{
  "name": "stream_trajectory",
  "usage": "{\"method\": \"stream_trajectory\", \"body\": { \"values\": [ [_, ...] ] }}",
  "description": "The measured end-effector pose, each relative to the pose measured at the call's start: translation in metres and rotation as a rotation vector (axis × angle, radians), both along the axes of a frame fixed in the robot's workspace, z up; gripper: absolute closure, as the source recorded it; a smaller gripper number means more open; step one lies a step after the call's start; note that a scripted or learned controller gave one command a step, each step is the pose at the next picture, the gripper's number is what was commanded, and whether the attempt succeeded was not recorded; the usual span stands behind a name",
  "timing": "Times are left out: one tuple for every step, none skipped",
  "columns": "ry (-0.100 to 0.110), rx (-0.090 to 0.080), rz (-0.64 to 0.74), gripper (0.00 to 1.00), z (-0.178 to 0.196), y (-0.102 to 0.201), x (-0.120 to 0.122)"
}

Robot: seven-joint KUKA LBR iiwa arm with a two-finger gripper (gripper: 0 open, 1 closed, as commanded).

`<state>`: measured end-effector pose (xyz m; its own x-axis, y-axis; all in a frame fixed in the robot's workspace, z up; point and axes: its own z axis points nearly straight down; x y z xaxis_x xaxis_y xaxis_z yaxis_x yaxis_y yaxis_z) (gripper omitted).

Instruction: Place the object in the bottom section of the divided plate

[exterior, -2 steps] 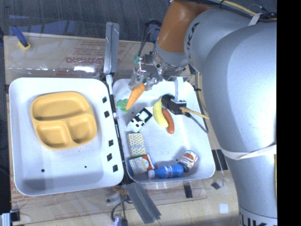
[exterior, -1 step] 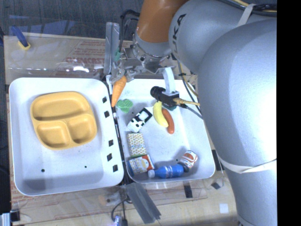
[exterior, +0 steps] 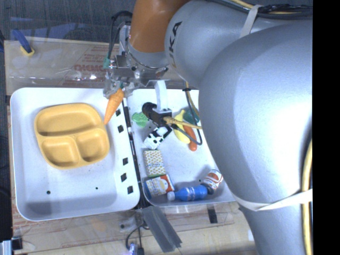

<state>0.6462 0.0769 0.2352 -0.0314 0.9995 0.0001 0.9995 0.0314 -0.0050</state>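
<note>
Divided plate (exterior: 71,134) in left bin (exterior: 32,195); bottle (exterior: 189,193) in right bin (exterior: 183,166).

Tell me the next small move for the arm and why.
Probably carry the carrot left and toward the camera, over the plate. The gripper appears to hold its top, and it hangs near the bins' shared edge, beside the plate and short of its bottom section.

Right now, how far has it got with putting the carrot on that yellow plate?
Picked up, it seems: the carrot hangs from the hand, above the rim between the bins. In hand: carrying it toward the divided plate in the left bin. Left: lowering it into the plate's bottom section, which holds nothing yet.
</note>
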Motion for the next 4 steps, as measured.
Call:
{"method": "stream_trajectory", "body": {
  "values": [
    [-0.003,0.0,0.111,1.0,0.046,0.054,0.01],
    [0.0,-0.001,0.089,1.0,0.019,0.043,0.01],
    [-0.003,-0.001,0.001,1.0,0.036,0.088,0.01],
    [-0.003,-0.001,0.002,0.0,0.036,0.088,0.01]
  ]
}}
